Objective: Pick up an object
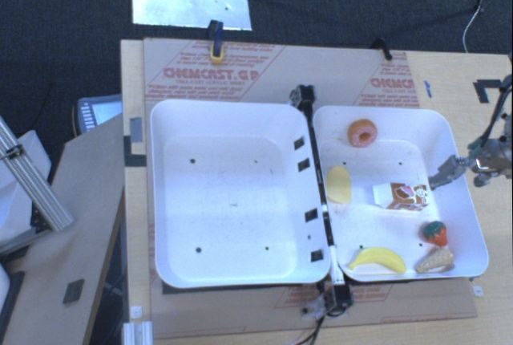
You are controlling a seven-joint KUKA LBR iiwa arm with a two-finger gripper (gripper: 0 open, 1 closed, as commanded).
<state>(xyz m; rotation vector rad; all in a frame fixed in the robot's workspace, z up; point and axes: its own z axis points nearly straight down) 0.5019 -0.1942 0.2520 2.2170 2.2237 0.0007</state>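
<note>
Near right bin's front: banana (377,259), lengthwise left-right.

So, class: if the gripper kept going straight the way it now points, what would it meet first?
The gripper reaches in from the right, pointing left and slightly down over the right bin. The small printed carton seems to lie first in that line, though height above the bin is hard to judge.

Gripper (443,174) low at right edge (arm mostly out of frame).
</note>
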